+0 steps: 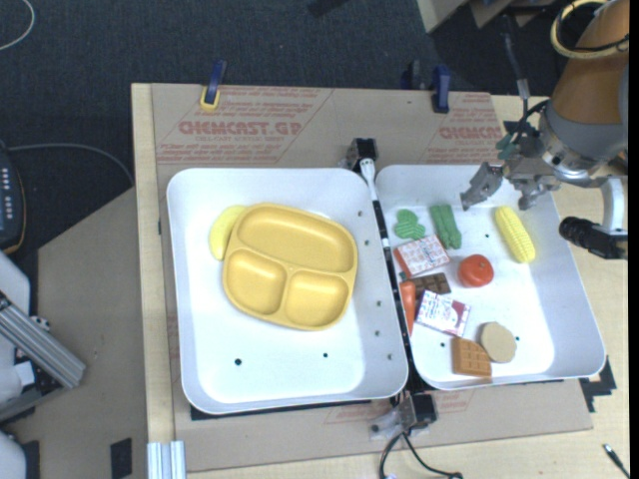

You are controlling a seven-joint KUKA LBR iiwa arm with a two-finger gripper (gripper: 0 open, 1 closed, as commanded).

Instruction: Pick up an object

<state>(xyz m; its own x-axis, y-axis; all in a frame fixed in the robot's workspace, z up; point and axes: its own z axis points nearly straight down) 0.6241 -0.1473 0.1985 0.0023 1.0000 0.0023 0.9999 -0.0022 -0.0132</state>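
Open, empty end effector [504, 186] I hold over the right bin's [569, 327] far end, near the corn [515, 234], ready to descend.

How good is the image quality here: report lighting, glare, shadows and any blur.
Camera view: lighting is even and bright, the white bins nearly washed out, with little detail on their floors; soft, short shadows under the yellow tray and the corn; the small packets are too soft to read; the tool looks slightly blurred; the dark floor above the bench is underexposed.
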